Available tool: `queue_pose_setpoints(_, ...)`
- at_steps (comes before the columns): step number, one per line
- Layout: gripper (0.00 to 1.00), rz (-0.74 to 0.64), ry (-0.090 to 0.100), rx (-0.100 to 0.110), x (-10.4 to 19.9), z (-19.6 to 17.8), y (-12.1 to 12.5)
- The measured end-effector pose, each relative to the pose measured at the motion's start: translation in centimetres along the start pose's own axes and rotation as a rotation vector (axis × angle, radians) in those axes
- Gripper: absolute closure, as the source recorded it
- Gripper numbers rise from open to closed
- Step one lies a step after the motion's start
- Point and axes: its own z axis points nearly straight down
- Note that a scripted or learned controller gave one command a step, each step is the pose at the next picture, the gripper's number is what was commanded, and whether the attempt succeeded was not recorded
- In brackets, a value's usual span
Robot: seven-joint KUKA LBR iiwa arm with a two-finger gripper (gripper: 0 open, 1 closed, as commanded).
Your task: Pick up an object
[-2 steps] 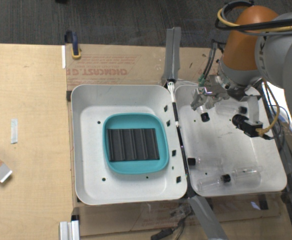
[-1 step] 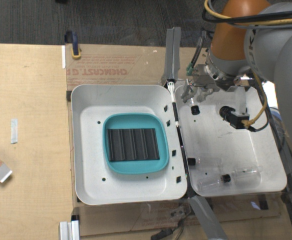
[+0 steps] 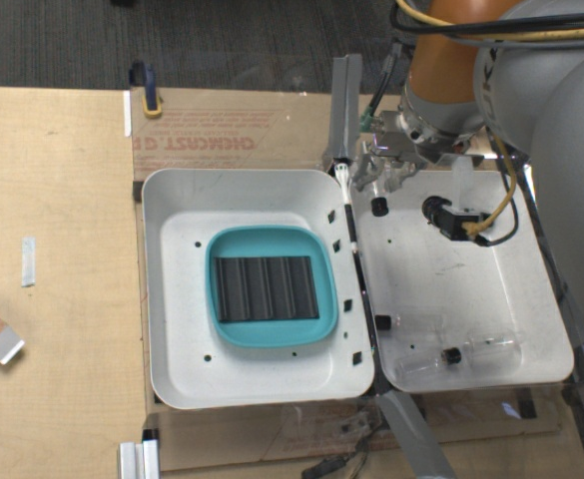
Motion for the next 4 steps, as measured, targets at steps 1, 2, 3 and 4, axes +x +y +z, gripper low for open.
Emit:
queue_pose_setpoints(1,1.00,0.079,0.000,0.000,-4.2,-0.2,2.0)
queue_pose_setpoints(2,1.00,0.141,0.000,0.000,-2.1,-0.9,1.9)
queue_pose_setpoints(3,1.00,0.183,0.000,0.000,0.3,-0.9,1.8)
queue_pose_setpoints(4,1.00,0.181,-0.003,0.003,0.3,-1.7,1.8)
